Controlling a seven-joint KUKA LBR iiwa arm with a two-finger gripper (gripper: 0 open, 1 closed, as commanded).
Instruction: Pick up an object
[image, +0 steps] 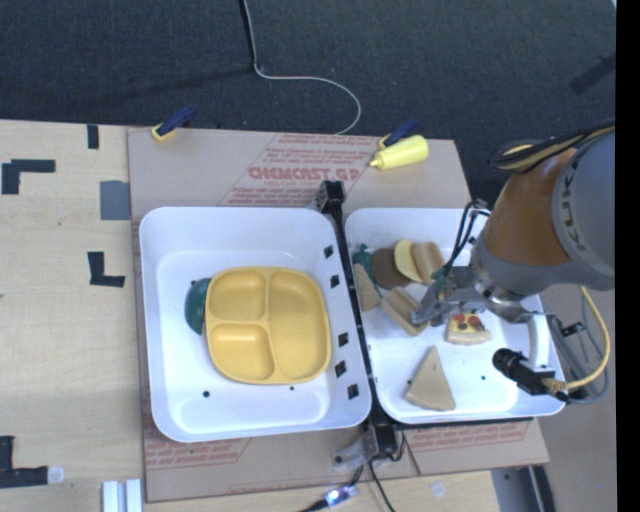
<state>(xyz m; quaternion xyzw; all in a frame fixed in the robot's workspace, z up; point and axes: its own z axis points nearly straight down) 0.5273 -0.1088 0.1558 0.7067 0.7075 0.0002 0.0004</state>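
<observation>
I had the arm (545, 225) reaching in from three o'clock, its hand (437, 303) low over the right bin (520, 400), down among the cluster of food pieces near the divider. Whether the hand was apart or together I could not tell; the wrist hid too much and the metal parts blurred into the pieces beneath. Nothing showed clearly gripped, so I judged this to be the descent or closing stage of a grasp, not yet a lift.

The candidates lay close by: a tan block (404, 308) just at nine o'clock of the hand, seemingly touching it, a pizza-like slice (467, 328) at four o'clock, a yellow round piece (408, 260) and a brown one (385, 266) at eleven o'clock, and a tan wedge (431, 382) alone toward six o'clock. In the left bin (165, 300) sat a yellow divided plate (268, 325) with a green object (196, 306) tucked under its nine o'clock edge.

Next, I reckoned, the hand needed to close firmly on one piece only, then rise straight up; the crowding made a slip or a double catch likely.
</observation>
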